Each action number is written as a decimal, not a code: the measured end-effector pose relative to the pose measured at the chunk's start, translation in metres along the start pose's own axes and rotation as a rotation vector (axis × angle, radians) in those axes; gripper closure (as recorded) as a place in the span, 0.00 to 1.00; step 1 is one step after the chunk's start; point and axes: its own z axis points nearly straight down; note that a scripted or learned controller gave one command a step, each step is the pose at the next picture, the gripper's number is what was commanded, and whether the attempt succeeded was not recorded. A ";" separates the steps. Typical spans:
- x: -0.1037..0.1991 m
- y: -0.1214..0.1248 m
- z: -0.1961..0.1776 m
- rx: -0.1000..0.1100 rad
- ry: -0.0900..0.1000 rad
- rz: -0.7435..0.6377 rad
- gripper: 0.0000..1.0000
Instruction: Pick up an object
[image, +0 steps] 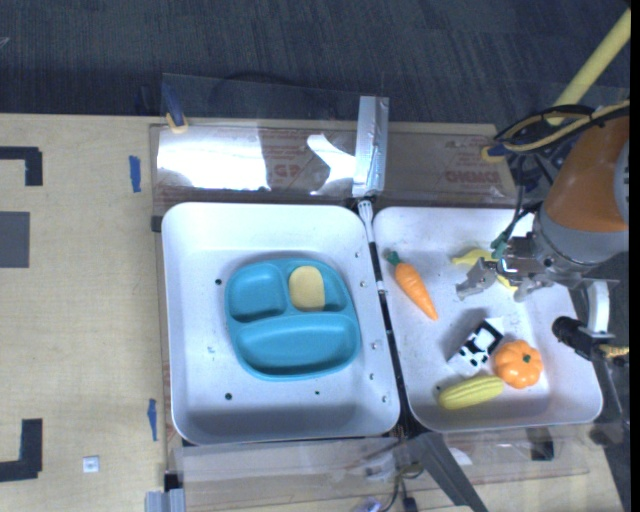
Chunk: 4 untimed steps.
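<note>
In the right bin (570, 405) my gripper (499, 285) hangs over the upper middle with its fingers spread open. A yellow toy (470, 258) lies partly under it, beside the left finger (472, 286), and I cannot tell whether they touch. An orange carrot (414, 286) lies to the left of the gripper. A black-and-white piece (481, 343), an orange pumpkin (518, 364) and a yellow corn cob (470, 392) lie nearer the front edge.
The left bin (190, 330) bears a blue divided plate (290, 345) with a pale yellow piece (307, 287) in its upper right compartment. A low wall (378, 300) separates the two bins. The grey and orange arm (595, 200) covers the right bin's far right corner.
</note>
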 end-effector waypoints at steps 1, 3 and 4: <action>-0.019 -0.025 0.063 -0.010 -0.002 -0.053 0.00; -0.057 0.083 0.062 -0.009 0.013 -0.066 0.00; -0.062 0.082 0.052 -0.007 0.002 -0.066 1.00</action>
